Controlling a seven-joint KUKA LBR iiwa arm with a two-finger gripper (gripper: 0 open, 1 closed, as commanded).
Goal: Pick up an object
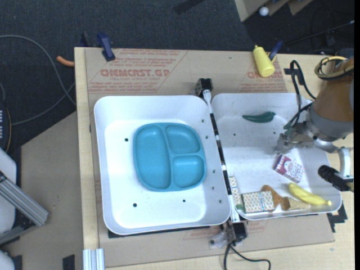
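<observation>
At the near edge of the right bin point(256, 103) lie a small box point(254, 202), a brown piece point(269, 194) and a banana point(307, 196), close together along the rim. Just behind them a small carton point(288, 168) lies tilted. The gripper point(284, 145) stands directly above the carton; I cannot tell how its fingers are set. The middle of this bin's floor is free. Farther back, a green pepper point(259, 117) lies alone near the far wall. The left bin point(112, 201) holds a blue divided plate point(169, 155) in its middle.
</observation>
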